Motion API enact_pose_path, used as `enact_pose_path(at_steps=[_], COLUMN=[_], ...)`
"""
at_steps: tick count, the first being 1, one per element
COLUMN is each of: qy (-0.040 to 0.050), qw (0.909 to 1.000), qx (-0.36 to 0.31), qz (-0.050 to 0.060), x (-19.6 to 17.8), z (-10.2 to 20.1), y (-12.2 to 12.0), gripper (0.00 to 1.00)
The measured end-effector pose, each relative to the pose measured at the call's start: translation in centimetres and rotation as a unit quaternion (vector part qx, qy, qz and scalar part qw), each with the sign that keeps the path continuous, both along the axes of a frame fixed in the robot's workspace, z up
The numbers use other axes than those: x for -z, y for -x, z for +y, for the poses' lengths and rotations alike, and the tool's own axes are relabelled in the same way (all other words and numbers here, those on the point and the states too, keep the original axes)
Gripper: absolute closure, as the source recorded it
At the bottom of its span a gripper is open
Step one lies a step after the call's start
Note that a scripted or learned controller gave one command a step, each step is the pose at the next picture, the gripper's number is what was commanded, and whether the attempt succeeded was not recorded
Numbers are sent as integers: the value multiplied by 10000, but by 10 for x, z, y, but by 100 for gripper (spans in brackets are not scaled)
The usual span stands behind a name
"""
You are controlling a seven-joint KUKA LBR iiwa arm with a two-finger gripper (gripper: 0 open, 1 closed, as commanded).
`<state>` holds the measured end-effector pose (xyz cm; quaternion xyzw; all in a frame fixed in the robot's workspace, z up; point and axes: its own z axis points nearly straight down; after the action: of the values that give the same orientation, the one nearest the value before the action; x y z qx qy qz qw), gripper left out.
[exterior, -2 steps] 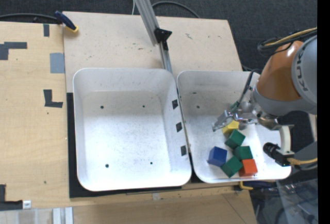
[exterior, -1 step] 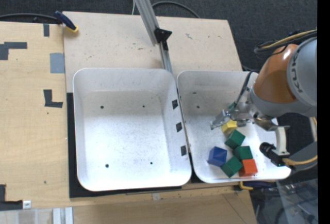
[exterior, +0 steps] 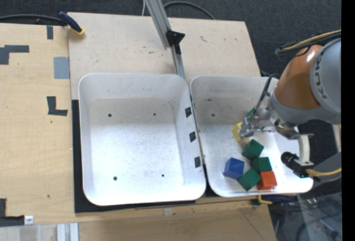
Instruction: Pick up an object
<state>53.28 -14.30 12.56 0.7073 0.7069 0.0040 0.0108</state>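
My gripper [exterior: 248, 127] reaches down into the right bin [exterior: 213, 95], over a small yellow object [exterior: 237, 132] that peeks out at its left side. Whether the yellow object sits between the fingers I cannot tell. Just below the gripper lies a green block [exterior: 253, 149]. Further toward the bin's front lie a blue cube [exterior: 233, 167], a second green block [exterior: 262, 164], a third green block [exterior: 249, 179] and an orange block [exterior: 268, 180], all loose and close together.
The left bin [exterior: 133, 140] stands beside the right one, with a shared wall between them. A grey metal bar [exterior: 155, 4] slants in from the top toward the bins' junction. The orange wrist band [exterior: 297, 87] hangs over the right bin's right edge.
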Motion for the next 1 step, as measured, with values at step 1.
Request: enact_pose_path(at_steps=[1], qy=[-41], qw=[10000], qx=[-10], qz=[82], x=[-63], z=[1], y=[1], gripper=[100])
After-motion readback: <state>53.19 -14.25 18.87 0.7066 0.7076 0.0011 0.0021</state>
